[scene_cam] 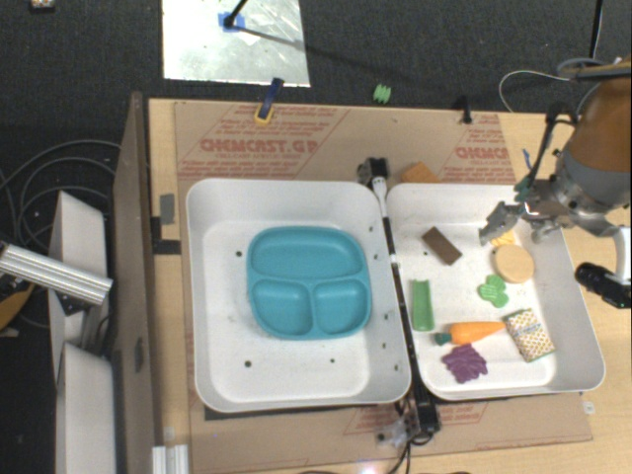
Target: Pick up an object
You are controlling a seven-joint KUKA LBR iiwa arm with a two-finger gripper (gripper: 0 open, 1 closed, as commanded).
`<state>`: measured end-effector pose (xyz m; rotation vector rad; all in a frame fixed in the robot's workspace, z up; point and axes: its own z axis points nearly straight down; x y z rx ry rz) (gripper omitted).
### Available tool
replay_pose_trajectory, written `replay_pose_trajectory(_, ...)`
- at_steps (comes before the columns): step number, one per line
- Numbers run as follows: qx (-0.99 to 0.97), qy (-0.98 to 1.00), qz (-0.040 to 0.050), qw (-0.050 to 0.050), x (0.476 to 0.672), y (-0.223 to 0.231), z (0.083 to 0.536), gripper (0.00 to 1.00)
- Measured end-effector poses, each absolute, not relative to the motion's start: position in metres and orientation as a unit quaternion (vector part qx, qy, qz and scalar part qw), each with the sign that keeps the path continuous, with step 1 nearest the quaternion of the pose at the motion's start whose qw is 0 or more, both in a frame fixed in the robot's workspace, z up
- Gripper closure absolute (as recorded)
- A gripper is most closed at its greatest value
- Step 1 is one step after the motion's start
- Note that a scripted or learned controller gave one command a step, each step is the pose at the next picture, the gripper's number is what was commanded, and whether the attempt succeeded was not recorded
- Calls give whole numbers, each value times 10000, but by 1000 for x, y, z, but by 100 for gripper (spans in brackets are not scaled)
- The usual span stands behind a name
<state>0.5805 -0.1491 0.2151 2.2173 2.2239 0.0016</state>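
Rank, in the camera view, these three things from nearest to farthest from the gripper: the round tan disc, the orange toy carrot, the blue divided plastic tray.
From the gripper:
1. Round tan disc, just below it in the right bin.
2. Orange toy carrot, lower in the same bin.
3. Blue divided plastic tray, in the left bin.

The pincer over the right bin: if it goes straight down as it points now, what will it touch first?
Probably the round tan disc, just below the pincer, or the yellow piece beside it; depth is unclear.
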Motion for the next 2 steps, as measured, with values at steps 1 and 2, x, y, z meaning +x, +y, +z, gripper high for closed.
replay_pose_trajectory(1, 7074, 7068, -23, -30, 573, -175, 102, 0)
replay_pose_trajectory(2, 7070, 7072, -5, -13, 547, -172, 83, 0)
